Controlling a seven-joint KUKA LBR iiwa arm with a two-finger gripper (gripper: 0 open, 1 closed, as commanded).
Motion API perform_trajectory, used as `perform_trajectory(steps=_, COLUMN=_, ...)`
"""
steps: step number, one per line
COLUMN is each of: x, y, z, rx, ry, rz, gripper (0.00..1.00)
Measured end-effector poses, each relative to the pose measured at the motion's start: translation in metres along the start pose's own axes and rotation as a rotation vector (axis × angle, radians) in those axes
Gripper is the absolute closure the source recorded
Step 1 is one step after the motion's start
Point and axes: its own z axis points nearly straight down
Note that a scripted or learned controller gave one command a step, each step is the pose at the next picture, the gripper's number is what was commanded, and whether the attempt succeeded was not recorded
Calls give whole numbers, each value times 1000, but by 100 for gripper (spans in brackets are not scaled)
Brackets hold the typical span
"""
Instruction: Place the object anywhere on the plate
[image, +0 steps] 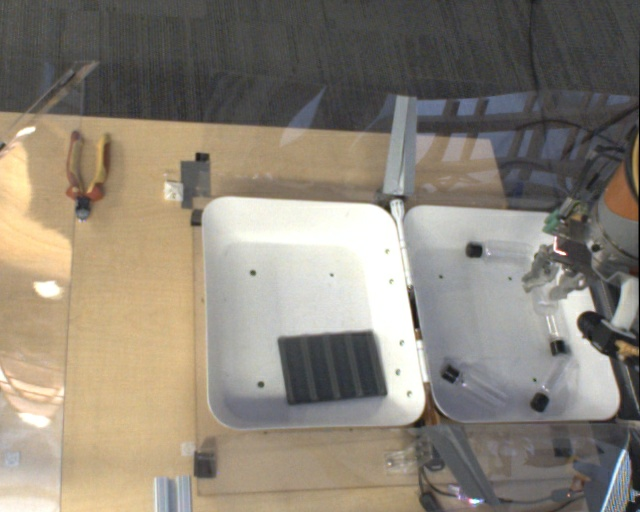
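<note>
Nearest the camera, along the front of the right bin (600, 410), lie two clear tubes with black caps: one tube (470, 382) at the front left corner with its cap pointing toward the middle of the bench, and another (548, 388) near the front right, tilted, its cap at the front end. A third clear tube (553, 333) lies a little farther back on the right side, cap toward the front, and a fourth (487, 252) rests near the back of the same bin, cap to the left. All four are apart from one another.

A dark ribbed rectangular plate (331, 366) sits flat in the left bin (230, 300), toward its front right, with none of the tubes on it.

At the right edge, the hand (556, 268) hangs over the right bin, just behind the third tube, and whether its fingers are spread or closed cannot be told. Nothing is visibly held. An orange band (626, 195) on the arm shows above it.

On the wooden counter (130, 350), well to the left of both bins, lies a pair of pliers (87, 172) with red and yellow handles. A metal bar (401, 145) stands behind the gap between the bins.
</note>
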Motion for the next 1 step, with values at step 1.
perform_trajectory(steps=1, x=95, y=45, z=110, rx=5, ry=1, rz=-19, gripper=100)
